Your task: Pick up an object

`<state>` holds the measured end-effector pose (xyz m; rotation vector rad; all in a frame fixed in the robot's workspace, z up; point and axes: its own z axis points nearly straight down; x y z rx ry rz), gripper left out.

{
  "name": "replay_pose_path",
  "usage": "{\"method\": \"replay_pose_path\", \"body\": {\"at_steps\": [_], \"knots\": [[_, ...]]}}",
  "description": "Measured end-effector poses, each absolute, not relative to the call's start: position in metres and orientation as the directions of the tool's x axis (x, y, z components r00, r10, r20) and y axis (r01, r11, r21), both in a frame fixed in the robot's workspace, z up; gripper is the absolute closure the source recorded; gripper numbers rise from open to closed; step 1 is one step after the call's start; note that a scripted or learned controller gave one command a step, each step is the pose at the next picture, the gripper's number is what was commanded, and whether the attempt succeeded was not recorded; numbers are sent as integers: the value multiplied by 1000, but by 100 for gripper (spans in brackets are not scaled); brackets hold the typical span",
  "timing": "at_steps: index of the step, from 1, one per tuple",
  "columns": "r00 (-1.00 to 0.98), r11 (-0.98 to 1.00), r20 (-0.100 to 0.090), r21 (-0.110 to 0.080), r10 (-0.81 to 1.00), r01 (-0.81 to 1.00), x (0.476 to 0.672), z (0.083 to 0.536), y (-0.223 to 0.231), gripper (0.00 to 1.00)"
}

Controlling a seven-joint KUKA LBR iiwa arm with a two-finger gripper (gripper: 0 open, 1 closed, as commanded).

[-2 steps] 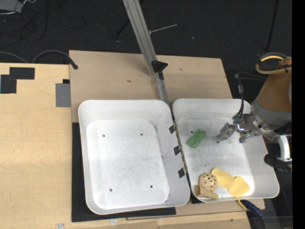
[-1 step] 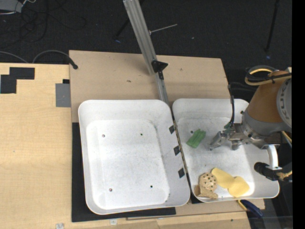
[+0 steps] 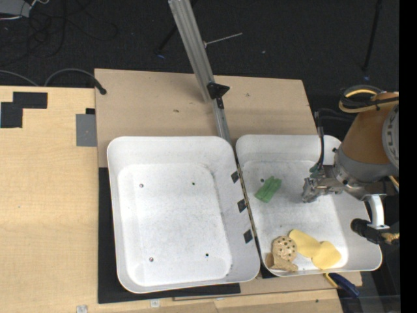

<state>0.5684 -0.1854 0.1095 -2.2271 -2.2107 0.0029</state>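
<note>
Seemingly light and stiff, the small green block [image 3: 268, 189] lies mid right bin [image 3: 287, 150], best pinched across its short sides; gripper [image 3: 311, 191] hovers just beside it, finger state unreadable, nothing visibly held.

On the tabletop [image 3: 273, 103] two bins stand side by side, touching along their inner edges. The left bin [image 3: 171, 214] lies left of the right bin [image 3: 296, 150]. In the right bin, a small block [image 3: 268, 189] lies near the left wall, about the middle. At the front of this bin a perforated ball [image 3: 283, 245] lies just left of a banana-shaped toy [image 3: 316, 249], touching it. The pincer [image 3: 311, 189] hangs over the right bin, right of the block. A metal rail [image 3: 195, 51] rises behind the bins.
</note>
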Motion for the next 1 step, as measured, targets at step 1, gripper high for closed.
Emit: {"method": "replay_pose_path", "body": {"at_steps": [1], "knots": [[8,-8,-1,3,1000,1000,564,170,-192,100]]}}
